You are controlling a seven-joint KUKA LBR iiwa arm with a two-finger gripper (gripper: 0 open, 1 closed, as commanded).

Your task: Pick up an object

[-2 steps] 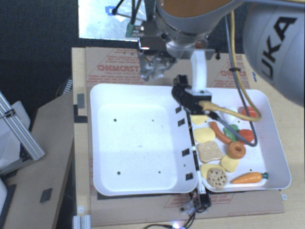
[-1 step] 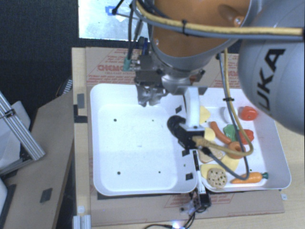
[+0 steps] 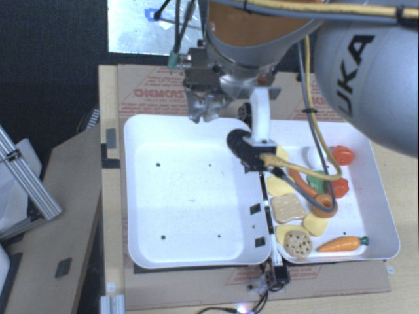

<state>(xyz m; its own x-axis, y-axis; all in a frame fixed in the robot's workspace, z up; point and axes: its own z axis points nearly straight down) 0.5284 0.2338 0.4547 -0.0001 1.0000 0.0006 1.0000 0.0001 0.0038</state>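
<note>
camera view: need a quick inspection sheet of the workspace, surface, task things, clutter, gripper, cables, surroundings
surface: two white bins on printed cardboard; left bin has a bare floor.
job's things: right bin holds toy food: tomato, carrot, cookie, cracker, yellow pieces.
clutter: nothing seen.
grippers: gripper above the left bin's far rim, away from the food.
cables: yellow cable hangs over the right bin; thin wires at the near edge.
surroundings: metal rails at left.
</note>
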